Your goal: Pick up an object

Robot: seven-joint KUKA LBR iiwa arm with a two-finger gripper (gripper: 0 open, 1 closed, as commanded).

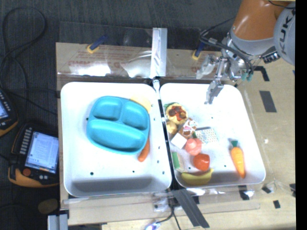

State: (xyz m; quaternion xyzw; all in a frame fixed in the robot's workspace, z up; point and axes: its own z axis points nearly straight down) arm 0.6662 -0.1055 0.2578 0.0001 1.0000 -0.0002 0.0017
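Right bin [249, 123], near edge: banana [196, 177], red tomato [201, 161], carrot [237, 161]. Mid: pink ball [193, 145], pizza slice [175, 112]. Left bin [72, 128]: blue divided tray [118, 123]. Far: gripper [212, 93] above right bin's back edge, fingers' opening cannot tell, nothing seen held.

I am seeing the gripper [211, 96] hanging over the far part of the right bin [249, 128], with nothing between its fingers. Nearer in that bin a toy carrot [237, 160] is lying by the right wall, and a red tomato [202, 161], a banana [197, 177] and a pink ball [193, 146] are crowding the left side. A blue divided tray [118, 123] is sitting upside-down in the left bin [76, 176].
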